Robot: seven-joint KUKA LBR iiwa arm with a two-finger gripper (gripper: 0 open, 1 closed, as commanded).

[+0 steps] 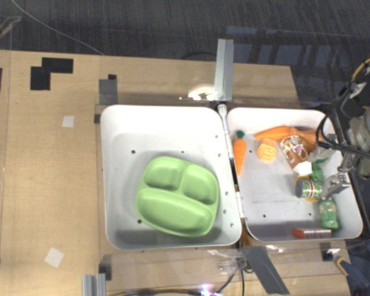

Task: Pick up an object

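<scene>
Gripper [337, 185] of the grey arm hung at the right edge of the frame, over the right white plastic bin [271, 217]; whether it was parted or closed could not be told. Just left of it lay a small green-labelled can [309, 187], among an orange plastic carrot [238, 150] and other toy foods. A green three-compartment plastic plate [177, 195] sat in the left white bin [120, 165].

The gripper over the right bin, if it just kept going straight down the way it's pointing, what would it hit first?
Probably the small green can lying just off the gripper, or the bin floor beside it. Depth is hard to judge from this slanted view, so it may land between the can and the green packet.
</scene>
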